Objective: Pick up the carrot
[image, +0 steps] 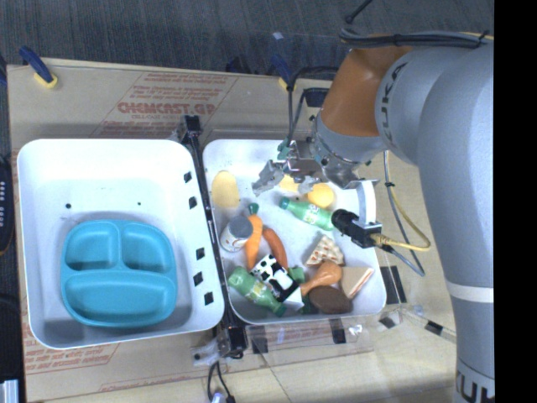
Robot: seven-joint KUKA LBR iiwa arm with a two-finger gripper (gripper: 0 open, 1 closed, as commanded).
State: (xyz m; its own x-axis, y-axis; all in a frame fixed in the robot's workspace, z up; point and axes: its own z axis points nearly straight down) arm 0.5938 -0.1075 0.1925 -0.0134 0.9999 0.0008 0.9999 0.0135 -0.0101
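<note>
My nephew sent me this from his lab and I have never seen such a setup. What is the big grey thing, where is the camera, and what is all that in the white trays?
The big grey thing is a robot arm with an orange band, reaching in from the right. Its gripper hangs over the right bin. One camera looks down at a slant from above the bench. The right bin holds toy food: an orange carrot, which the arm should pick up, a green bottle, a yellow lemon and more. The left bin holds a blue divided tray. I see nothing between the gripper's fingers.
</note>
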